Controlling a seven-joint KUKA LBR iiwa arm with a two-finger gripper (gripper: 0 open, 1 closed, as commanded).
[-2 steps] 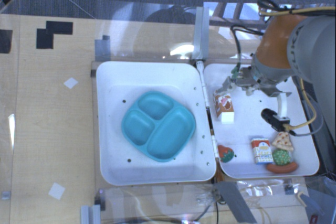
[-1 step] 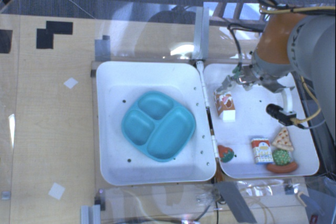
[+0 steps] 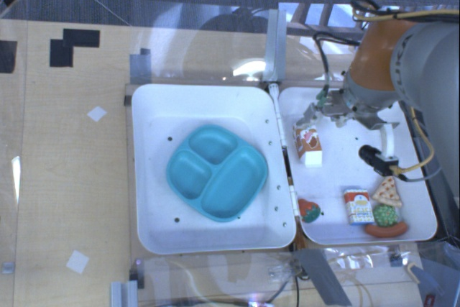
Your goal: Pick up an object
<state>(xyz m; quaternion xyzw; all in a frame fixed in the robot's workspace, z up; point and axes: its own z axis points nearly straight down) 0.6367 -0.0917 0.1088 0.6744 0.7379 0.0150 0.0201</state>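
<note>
My gripper (image 3: 316, 115) hangs over the upper left part of the right bin (image 3: 424, 226), below the grey arm with its orange band. A small brown and white carton (image 3: 309, 144) lies right under the gripper, close to or touching it. I cannot tell whether it is gripped. Further toys lie along the bin's front: a red strawberry (image 3: 309, 210), a red and white box (image 3: 357, 206), a pizza slice (image 3: 388, 191), a green broccoli piece (image 3: 386, 214) and a red sausage (image 3: 386, 230).
The left bin (image 3: 151, 226) holds a blue divided plate (image 3: 218, 172). A metal divider rail (image 3: 284, 162) runs between the two bins. The arm covers the right bin's upper right corner.
</note>
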